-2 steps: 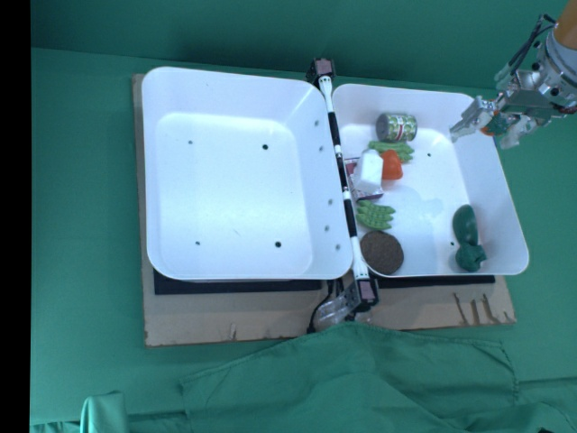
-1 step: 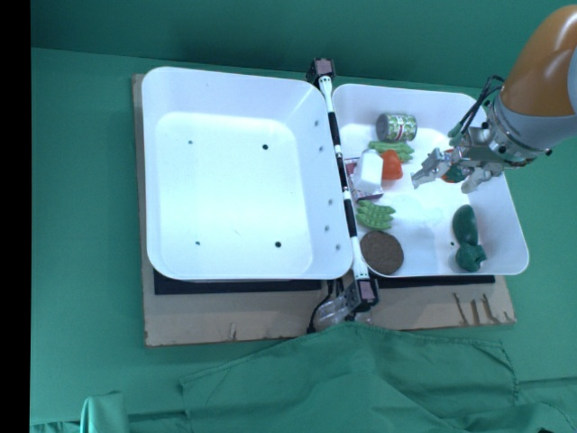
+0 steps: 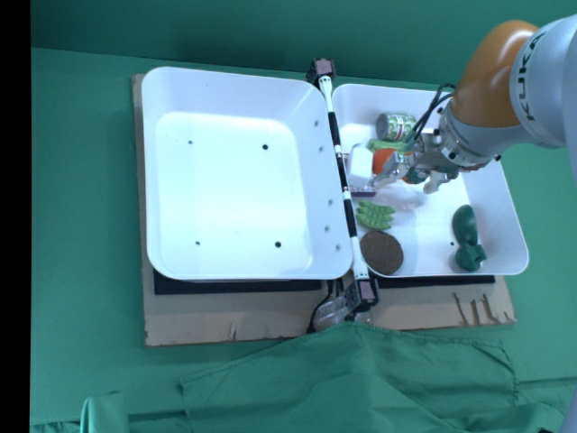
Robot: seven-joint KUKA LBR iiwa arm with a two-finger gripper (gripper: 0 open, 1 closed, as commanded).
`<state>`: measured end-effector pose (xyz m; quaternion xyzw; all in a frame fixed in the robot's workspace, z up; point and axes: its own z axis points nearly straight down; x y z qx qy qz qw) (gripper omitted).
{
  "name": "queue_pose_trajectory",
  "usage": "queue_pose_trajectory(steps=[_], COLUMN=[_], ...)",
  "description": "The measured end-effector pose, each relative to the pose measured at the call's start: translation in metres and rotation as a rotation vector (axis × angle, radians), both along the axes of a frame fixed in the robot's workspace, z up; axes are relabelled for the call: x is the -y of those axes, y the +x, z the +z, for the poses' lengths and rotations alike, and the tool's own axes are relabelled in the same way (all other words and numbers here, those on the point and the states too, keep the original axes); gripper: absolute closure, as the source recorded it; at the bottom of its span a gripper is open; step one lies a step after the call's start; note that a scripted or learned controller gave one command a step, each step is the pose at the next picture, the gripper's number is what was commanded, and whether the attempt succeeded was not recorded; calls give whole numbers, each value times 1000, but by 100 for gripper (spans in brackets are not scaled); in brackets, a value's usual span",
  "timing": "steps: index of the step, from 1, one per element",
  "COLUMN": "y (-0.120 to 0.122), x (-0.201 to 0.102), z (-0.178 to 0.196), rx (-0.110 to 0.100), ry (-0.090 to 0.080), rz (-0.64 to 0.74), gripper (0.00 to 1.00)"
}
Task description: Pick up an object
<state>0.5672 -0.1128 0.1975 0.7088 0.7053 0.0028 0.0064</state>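
Note:
My gripper (image 3: 410, 180) hangs low over the middle of the right bin (image 3: 505, 207), its two fingers spread apart and open, with nothing seen between them. Just left of it lie a white and red object (image 3: 368, 161) and a green can (image 3: 395, 124) lying on its side. In front of it are a green pea pod (image 3: 374, 215) and a round brown disc (image 3: 381, 252). A dark green toy (image 3: 466, 237) rests at the bin's front right.
The left bin (image 3: 162, 152) stands beside the right one, with a black and white divider rail (image 3: 338, 165) between them. Green cloth (image 3: 361, 377) is bunched at the bench's front edge. The grey arm with its orange band (image 3: 496, 61) reaches in from the right.

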Motion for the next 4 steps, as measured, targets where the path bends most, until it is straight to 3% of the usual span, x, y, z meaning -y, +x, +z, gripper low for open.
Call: queue_pose_trajectory(steps=[1, 2, 3, 4], y=[63, 47, 63, 62], x=[-12, -19, -10, -9], z=[-13, 96, 27, 33], rx=[-4, 4, 4, 0], ry=[0, 2, 0, 1], rz=[4, 4, 2, -1], gripper=[0, 0, 0, 100])
